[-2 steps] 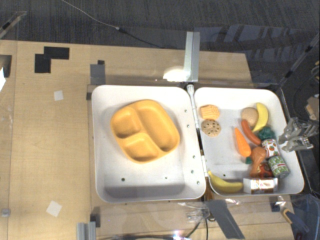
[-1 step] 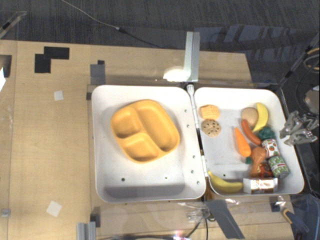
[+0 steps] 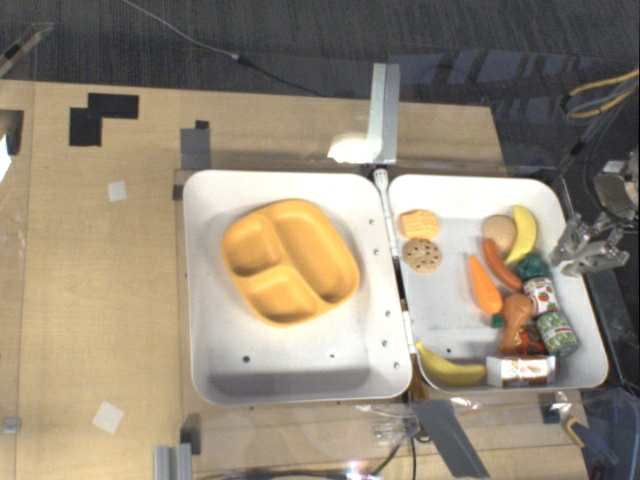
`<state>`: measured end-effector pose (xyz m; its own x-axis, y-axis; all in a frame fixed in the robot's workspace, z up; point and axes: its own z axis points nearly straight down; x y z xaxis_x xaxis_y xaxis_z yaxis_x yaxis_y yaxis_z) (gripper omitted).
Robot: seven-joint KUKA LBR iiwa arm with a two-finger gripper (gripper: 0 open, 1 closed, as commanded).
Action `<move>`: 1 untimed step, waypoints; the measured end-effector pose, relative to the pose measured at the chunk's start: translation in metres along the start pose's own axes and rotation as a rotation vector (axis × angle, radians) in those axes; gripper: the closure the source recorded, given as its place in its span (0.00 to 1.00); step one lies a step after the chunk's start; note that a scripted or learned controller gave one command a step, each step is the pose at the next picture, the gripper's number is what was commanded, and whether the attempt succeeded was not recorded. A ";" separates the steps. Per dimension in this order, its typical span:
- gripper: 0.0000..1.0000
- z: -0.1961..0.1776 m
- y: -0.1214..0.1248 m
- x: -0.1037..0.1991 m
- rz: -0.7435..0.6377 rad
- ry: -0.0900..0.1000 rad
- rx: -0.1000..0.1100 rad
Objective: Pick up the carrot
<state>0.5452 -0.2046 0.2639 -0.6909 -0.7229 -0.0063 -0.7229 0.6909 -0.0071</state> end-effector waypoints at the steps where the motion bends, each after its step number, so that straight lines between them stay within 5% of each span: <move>1: 1.00 0.105 -0.027 -0.027 -0.323 0.001 -0.008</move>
<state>0.5838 -0.2039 0.1593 -0.4259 -0.9047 -0.0040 -0.9048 0.4259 -0.0008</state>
